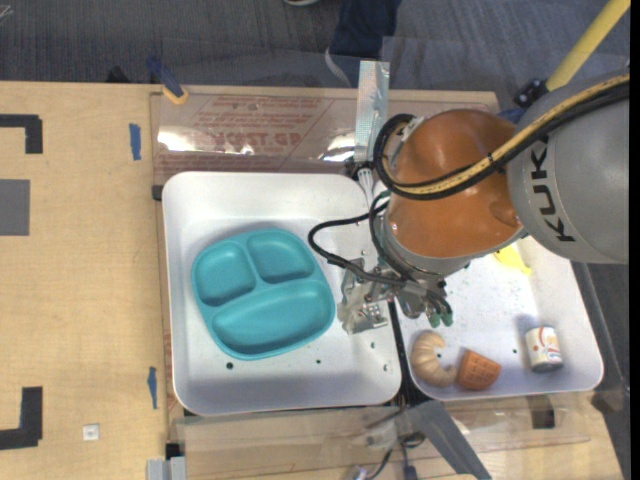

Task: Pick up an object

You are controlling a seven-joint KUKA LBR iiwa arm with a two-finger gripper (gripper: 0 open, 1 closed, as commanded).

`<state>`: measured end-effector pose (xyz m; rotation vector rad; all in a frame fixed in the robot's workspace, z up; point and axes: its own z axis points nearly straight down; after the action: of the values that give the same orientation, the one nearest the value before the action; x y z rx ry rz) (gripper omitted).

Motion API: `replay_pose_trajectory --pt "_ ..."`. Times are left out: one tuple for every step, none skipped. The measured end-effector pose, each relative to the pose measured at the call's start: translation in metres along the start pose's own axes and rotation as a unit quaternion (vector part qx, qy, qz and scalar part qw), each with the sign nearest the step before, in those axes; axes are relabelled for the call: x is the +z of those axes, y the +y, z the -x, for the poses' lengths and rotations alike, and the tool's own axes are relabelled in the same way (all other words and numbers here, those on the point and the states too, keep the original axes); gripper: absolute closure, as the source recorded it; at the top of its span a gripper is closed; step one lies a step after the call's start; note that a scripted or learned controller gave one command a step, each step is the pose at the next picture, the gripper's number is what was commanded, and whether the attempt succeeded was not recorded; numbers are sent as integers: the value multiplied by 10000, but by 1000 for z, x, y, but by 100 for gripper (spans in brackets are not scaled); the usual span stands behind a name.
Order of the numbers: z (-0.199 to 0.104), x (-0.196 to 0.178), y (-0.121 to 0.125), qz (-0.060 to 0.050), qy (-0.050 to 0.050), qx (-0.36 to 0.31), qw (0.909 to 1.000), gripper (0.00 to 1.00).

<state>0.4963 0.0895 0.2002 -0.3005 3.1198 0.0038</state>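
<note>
The arm [500,183] hangs low over the divide between the bins. The teal divided plate [264,291] fills the left bin [200,208]; croissant [430,358], orange cone [477,368] and small can [543,348] lie near-right. Whether the gripper [385,303] is open or closed cannot be told.

A teal divided plate [265,293] takes up the middle of the left bin [190,208], leaving bare floor around its edges. In the right bin [585,353], a croissant [430,356], orange cone [477,369] and small can [543,347] crowd the near side
</note>
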Motion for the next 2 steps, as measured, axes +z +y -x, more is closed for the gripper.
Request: replay_pose_trajectory --pt "29 100 32 6 -36 2092 9779 100" --pt "71 104 85 -2 -39 4957 8685 100"
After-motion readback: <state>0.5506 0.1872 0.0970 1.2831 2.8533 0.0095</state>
